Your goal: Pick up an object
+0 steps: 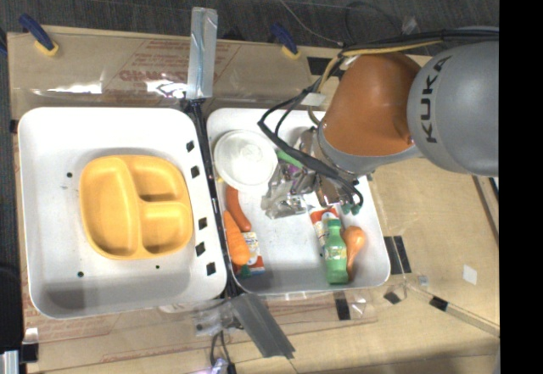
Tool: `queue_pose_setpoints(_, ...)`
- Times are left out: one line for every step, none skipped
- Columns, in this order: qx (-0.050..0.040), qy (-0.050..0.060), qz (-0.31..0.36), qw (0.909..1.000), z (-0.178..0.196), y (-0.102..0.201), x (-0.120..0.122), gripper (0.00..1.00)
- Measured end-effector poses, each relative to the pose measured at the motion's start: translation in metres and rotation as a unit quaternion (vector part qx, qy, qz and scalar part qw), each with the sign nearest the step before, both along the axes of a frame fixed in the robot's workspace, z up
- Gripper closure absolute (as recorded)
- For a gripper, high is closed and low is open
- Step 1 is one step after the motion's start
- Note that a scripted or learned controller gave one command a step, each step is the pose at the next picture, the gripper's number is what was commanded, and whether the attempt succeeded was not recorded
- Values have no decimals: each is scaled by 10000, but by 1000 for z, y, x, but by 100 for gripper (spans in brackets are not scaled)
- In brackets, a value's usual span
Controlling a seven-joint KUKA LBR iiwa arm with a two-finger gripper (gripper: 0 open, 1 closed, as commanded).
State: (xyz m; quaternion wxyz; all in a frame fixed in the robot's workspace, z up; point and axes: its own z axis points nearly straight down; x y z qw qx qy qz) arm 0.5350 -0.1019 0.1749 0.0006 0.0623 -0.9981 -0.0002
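The arm is reaching in over the right bin (373,266), its gripper (288,194) hanging low above the bin floor; I cannot tell how it is set. A white bowl (244,158), carrots (237,232) and a green bottle (335,252) are lying in that bin, while a yellow divided tray (136,203) is sitting in the left bin (42,194).

Two white bins sit side by side: the left bin (34,194) and the right bin (373,266). The left one holds one yellow divided tray (136,204). The right one holds one white round lid (245,157), two carrots (237,232), and one green bottle (335,250).
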Motion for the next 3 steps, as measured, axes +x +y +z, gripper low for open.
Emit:
queue_pose_setpoints(-16, -36, -473, 9989, 57, -75, 57, 100)
queue_pose_setpoints(-2, 3, -1730, 9849, 5, -61, 1, 100)
queue_pose_setpoints(2, 24, -1838, 9830, -58, -31, -60, 100)
